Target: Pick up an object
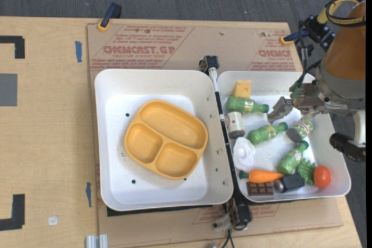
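The right-hand shallow white plastic bin (343, 183) held the clutter. The grey two-finger gripper (283, 108) hung spread apart with nothing in it, and the green plastic toy bottle (267, 133) lay just below-left of it, long axis slanting up-right.

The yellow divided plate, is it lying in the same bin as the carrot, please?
No, the yellow divided plate lies in the left bin; the carrot is in the right.
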